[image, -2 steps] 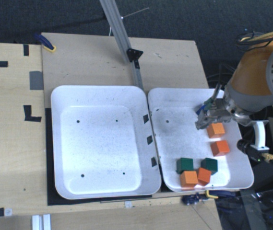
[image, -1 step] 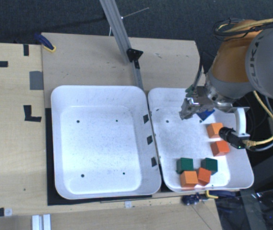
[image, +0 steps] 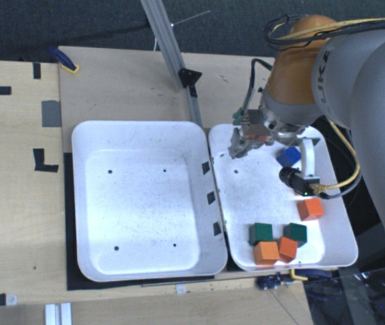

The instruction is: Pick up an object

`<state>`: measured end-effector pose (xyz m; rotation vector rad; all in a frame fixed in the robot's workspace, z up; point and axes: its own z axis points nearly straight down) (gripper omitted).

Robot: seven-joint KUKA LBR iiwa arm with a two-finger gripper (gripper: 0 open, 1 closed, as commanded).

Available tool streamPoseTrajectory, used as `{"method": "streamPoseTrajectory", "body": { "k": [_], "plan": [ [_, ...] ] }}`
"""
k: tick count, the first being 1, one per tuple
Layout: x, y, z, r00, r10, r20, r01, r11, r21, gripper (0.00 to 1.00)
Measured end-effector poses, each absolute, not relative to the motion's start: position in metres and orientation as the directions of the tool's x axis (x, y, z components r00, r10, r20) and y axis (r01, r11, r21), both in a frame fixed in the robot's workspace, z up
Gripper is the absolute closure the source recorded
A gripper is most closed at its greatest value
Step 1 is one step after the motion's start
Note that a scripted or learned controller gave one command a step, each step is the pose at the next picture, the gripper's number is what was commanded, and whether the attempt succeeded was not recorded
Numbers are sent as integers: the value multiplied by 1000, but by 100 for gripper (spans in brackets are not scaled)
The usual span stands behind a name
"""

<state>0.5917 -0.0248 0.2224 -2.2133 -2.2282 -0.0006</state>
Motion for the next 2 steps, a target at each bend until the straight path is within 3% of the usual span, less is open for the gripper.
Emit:
{"method": "streamPoseTrajectory", "body": {
  "k": [2],
  "plan": [
    [639, 82, 231, -7, 1000, 2, 1000, 7, 1, 100]
  ]
}}
